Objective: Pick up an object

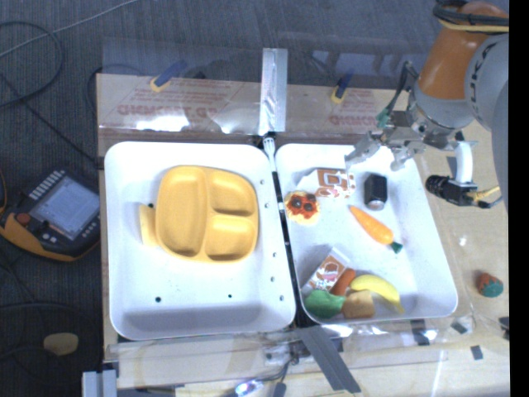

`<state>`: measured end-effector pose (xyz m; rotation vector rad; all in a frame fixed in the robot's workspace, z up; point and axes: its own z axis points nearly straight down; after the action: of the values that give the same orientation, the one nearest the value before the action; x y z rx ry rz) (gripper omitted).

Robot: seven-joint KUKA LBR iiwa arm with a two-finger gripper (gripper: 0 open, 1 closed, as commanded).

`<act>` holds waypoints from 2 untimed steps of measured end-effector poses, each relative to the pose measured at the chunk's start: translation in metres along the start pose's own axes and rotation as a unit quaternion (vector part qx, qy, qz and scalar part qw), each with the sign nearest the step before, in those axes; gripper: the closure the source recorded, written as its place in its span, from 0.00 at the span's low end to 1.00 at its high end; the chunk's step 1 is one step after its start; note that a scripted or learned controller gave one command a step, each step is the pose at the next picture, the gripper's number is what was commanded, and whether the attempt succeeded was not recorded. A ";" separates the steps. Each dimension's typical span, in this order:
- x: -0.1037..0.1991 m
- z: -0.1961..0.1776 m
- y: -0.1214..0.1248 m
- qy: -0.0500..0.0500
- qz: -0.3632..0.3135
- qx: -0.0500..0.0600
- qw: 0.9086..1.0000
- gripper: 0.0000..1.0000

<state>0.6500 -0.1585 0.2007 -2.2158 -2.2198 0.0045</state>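
From above, the gripper (pixel 382 150) hangs over the top edge of the right bin (pixel 430 246), fingers spread wide with nothing between them. Just below it lies a small black cylinder (pixel 376 189), then a carrot (pixel 372 225); a banana (pixel 377 287) sits near the bottom. A yellow divided tray (pixel 205 212) occupies the left bin (pixel 132 296).

bright overhead light | glare on white bins (pixel 198 304) | soft focus
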 end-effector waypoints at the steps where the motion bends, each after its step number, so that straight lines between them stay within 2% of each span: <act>1: -0.018 0.083 -0.017 -0.005 -0.125 -0.014 0.992 0.00; 2: -0.028 0.094 -0.039 -0.015 -0.207 -0.029 0.978 0.00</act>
<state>0.6107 -0.1868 0.1068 -1.7405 -2.6822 -0.0295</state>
